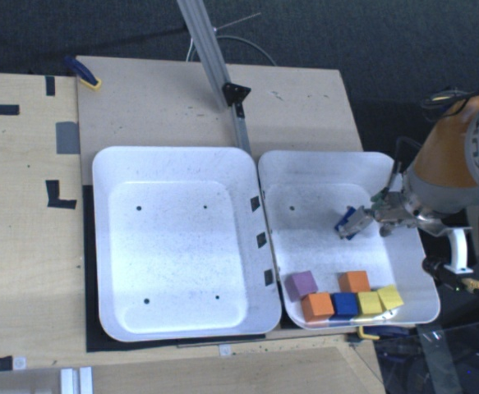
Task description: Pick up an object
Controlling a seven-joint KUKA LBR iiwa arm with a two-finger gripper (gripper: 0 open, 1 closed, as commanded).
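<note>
Bench top under dark surroundings

A pale wooden bench (181,97) spans the view, dark tape marks (54,194) stuck along its left part; a grey metal pole (206,39) slants in from the top edge; dark blue-grey floor (346,15) lies beyond the bench; lighting is even and soft.

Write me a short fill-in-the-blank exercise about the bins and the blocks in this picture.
1. All the blocks lie in the ____ bin.
2. The block between the orange block and the yellow block is ____.
3. The purple block touches the ____ block in front of it.
4. The gripper hovers over the ____ bin.

Answers: right; blue; orange; right
</note>
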